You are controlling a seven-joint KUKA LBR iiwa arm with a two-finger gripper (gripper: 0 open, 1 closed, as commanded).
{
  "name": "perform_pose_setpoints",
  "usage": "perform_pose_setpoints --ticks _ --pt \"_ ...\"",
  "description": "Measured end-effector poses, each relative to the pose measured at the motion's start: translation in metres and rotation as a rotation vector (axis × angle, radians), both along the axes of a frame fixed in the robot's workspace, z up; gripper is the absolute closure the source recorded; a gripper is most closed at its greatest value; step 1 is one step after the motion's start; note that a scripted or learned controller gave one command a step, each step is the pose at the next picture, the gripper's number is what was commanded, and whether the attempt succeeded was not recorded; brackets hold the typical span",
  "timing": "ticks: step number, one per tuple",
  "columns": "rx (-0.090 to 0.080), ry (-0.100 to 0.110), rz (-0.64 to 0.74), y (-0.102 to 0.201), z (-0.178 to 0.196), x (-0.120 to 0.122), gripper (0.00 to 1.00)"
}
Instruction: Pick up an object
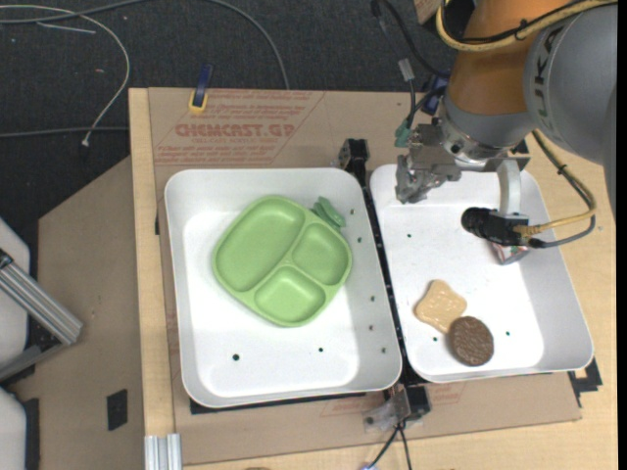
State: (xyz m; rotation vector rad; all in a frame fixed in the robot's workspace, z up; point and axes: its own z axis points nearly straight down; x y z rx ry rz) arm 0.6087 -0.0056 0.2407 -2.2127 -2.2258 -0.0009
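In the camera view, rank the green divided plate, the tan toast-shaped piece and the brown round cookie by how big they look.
1. Green divided plate, by far the largest.
2 and 3. Tan toast-shaped piece and brown round cookie: they look about alike in size, too close to rank.

A tan, toast-shaped piece [438, 305] was seen lying flat in the lower middle of the right bin [558, 292], at the lower right of the frame. A round dark-brown cookie [471, 341] lay flat just below and right of it, touching or nearly touching. A green divided plate [282, 258], three compartments facing up, was set in the left bin [196, 292], left of centre.
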Motion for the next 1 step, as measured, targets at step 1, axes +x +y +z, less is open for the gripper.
perform_pose_setpoints --ticks 1 --pt "0.0 0.001 0.0 0.045 0.0004 -0.0073 1.0"
